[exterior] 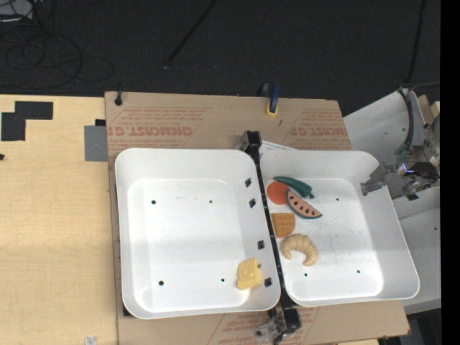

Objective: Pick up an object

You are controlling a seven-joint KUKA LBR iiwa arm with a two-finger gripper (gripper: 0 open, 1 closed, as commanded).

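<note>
The right bin (374,279) holds a green pepper (295,185), an orange-red round piece (278,191), a watermelon slice (304,205), a brown waffle-like square (283,225) and a tan croissant (300,248), all bunched near its left wall. A yellow cheese piece (249,274) lies in the left bin (144,214) at its front right corner. My gripper (399,179) hangs at the right bin's far right rim, well away from the objects. Nothing shows between its fingers.
A black clip strip (260,214) runs along the seam between the two bins. Cardboard (180,124) lies under the bins, with a blue and yellow clamp (272,100) at its back edge. Wooden bench top (50,214) extends to the left.
</note>
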